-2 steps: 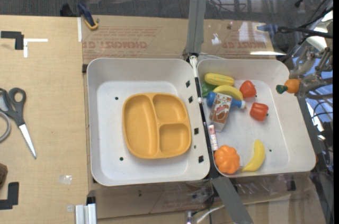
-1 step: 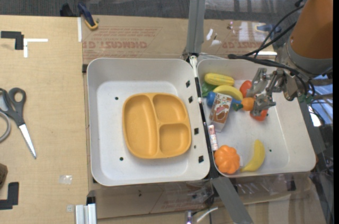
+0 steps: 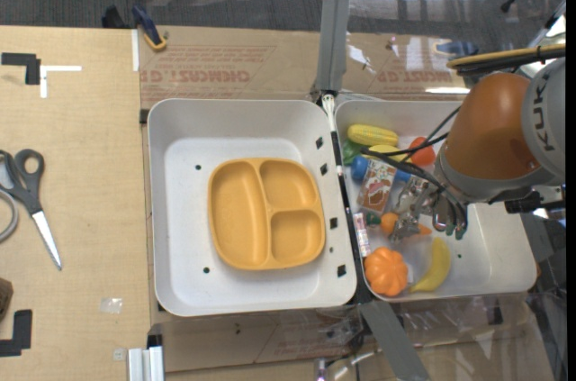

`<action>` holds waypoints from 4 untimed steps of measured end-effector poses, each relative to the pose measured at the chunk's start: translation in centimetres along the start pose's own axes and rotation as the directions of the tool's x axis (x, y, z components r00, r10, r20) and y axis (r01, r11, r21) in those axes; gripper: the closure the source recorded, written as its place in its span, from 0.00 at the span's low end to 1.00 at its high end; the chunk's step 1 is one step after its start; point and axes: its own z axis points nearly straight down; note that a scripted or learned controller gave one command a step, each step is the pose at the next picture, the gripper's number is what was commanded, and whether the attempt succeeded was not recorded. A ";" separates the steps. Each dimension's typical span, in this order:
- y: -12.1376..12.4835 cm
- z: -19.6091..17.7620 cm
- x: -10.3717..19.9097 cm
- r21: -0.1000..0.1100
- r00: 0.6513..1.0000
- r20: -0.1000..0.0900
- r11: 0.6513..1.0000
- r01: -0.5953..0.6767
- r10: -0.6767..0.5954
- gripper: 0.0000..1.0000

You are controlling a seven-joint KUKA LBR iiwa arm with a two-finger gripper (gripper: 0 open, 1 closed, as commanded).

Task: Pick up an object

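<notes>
**Toy food heaped in the right bin, arm low over it**

The gripper (image 3: 430,222) hangs among small plastic toys in the right bin (image 3: 504,276); whether its jaws are spread cannot be told. The orange pumpkin (image 3: 386,271) looks light, rigid, ribbed: best pinched across its sides. The banana (image 3: 435,267) is smooth, curved, likely slippery. The left bin (image 3: 171,190) holds a yellow divided tray (image 3: 266,213)

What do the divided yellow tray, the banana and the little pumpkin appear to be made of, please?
Divided yellow tray: likely moulded plastic, matte, with one even colour and rounded compartment walls. Banana and pumpkin: probably plastic toy food, smooth and uniformly bright, though foam or rubber cannot be excluded.
</notes>
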 end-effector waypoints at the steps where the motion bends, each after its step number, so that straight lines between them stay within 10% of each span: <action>1: 3.8 -10.0 -5.9 0.001 0.989 0.000 0.989 -0.149 0.149 1.00; 2: 7.6 -16.8 -11.0 0.000 0.999 0.003 0.999 -0.049 0.049 1.00; 3: 8.5 -17.1 -9.9 0.000 0.995 0.000 0.995 -0.100 0.100 1.00; 4: 5.1 -18.7 -1.7 0.000 0.992 0.000 0.992 -0.125 0.125 1.00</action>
